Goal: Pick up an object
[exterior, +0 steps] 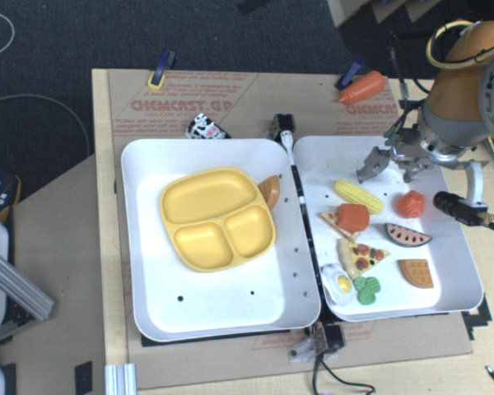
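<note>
The grey arm [465,72] with its orange band reaches in from the right and bends down over the far part of the right bin [469,257], its gripper [393,164] hanging above the bin's far left area with the two fingers spread wide and nothing between them. The left bin [140,245] holds a yellow divided plate [216,218] lying near its middle, and a small brown piece [270,191] rests against the plate's right edge. The right bin carries a scatter of toy food: a corn cob [358,195] lies just near of the gripper and a little left of it, closest to the fingers but apart from them; a red tomato-like piece [410,203] sits to the right of the corn; a red chunk [351,218] lies nearer than the corn; a watermelon slice [407,235] is to the right of that; a pizza slice [361,256] lies nearer still, with a waffle piece [417,273] to its right; a fried egg [339,283] and a green broccoli piece [367,287] lie side by side at the near left corner. An orange carrot [362,87] lies on the bench beyond the right bin.
</note>
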Robot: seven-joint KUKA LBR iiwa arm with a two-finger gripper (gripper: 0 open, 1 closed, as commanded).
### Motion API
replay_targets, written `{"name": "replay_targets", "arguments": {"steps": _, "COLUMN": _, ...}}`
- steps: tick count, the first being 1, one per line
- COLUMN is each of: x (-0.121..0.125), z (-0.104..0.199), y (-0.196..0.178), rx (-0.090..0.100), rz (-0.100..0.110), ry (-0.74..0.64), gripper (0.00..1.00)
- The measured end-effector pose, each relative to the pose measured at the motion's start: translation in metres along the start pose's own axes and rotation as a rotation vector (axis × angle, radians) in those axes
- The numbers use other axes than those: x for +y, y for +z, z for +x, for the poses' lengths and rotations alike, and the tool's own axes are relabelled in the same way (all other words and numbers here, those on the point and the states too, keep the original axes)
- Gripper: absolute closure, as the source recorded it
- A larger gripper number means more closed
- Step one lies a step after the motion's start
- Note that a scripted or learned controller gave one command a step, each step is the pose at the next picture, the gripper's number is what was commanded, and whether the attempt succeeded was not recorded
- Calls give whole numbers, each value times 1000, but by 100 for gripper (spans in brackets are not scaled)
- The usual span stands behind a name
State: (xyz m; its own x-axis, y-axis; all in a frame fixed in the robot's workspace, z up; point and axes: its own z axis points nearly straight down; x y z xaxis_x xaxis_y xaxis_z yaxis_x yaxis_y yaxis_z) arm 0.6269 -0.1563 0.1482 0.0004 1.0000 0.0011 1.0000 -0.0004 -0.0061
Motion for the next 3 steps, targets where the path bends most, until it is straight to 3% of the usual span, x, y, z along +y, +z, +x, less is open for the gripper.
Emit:
{"name": "replay_targets", "arguments": {"steps": 1, "x": 9, "z": -3, "y": 45, "rx": 1, "rz": -5, "ry": -1, "gripper": 0}}
{"name": "replay_targets", "arguments": {"steps": 2, "x": 15, "z": -5, "y": 55, "rx": -6, "rz": -21, "ry": -1, "gripper": 0}}
{"name": "replay_targets", "arguments": {"steps": 3, "x": 17, "z": -5, "y": 41, "rx": -8, "rz": -31, "ry": 0, "gripper": 100}}
